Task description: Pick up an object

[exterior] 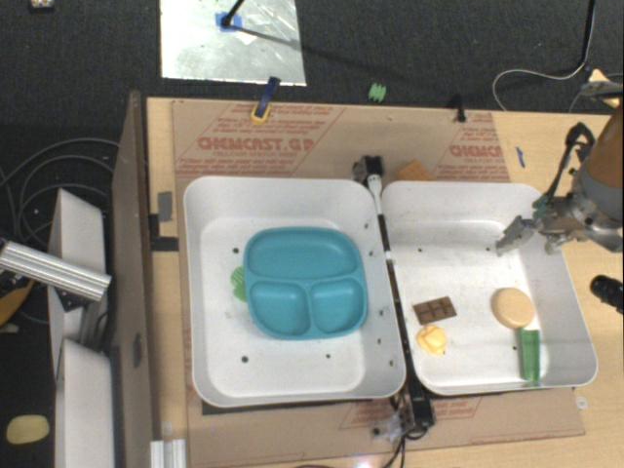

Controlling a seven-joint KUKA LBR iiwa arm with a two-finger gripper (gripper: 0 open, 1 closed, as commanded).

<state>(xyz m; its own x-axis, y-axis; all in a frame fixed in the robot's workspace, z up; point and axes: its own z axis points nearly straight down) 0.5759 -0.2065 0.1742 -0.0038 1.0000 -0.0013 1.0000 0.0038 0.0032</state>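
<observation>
Camera view, and here's the right bin (458,208) with the pickings along its near edge: a tan round piece (512,308) by the right wall, a green stick (529,355) just in front of it at the near right corner, a brown chocolate-like square (435,310) and a yellow lump (432,338) close to the divider. The round one looks light and stiff, I'd say; pinch it across its width. The gripper (531,230) hangs over the far right side, holding nothing, fingers spread apart. In the left bin (210,203), a teal divided tray (304,281) sits mid-floor.
</observation>
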